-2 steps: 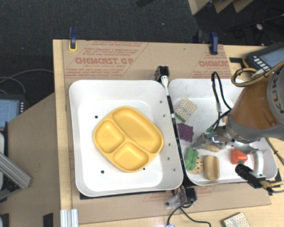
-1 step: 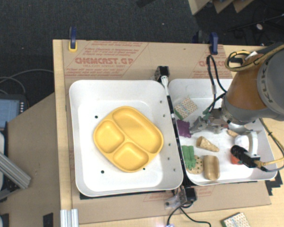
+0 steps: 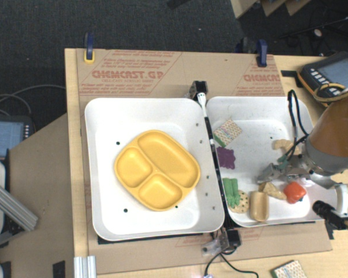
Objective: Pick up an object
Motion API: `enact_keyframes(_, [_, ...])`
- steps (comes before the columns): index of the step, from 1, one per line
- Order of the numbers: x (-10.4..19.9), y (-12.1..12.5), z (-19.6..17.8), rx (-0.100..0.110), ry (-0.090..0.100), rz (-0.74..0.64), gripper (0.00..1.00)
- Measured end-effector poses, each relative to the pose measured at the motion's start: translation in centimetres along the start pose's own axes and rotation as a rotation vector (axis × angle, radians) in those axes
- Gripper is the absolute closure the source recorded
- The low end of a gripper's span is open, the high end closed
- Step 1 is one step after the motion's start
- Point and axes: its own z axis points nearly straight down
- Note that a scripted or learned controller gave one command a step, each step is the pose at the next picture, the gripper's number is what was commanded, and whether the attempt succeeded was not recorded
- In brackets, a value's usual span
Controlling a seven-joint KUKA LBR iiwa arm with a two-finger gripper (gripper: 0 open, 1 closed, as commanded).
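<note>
My gripper (image 3: 280, 170) hangs low over the right part of the right bin (image 3: 252, 110), under the grey arm (image 3: 335, 139) that comes in from the right. Just below it lie a red tomato-like toy (image 3: 295, 192) and a small tan wedge (image 3: 272, 189). A tan bread-like piece (image 3: 258, 206) rests at the bin's front edge. A beige piece (image 3: 284, 146) sits just above the gripper. Further left are a purple piece (image 3: 225, 156), a patterned square (image 3: 228, 131), a green piece (image 3: 229, 186) and a spotted green piece (image 3: 239, 200).
The left bin (image 3: 104, 155) holds a yellow divided plate (image 3: 156, 169). A dark rail (image 3: 207, 138) separates the two bins. A yellow and black device (image 3: 327, 77) lies on the bench at the far right, behind the arm.
</note>
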Motion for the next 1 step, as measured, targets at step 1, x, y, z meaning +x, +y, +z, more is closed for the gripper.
enact_keyframes(1, [5.33, 5.49, 0.00, -0.011, -0.009, -0.009, 0.00])
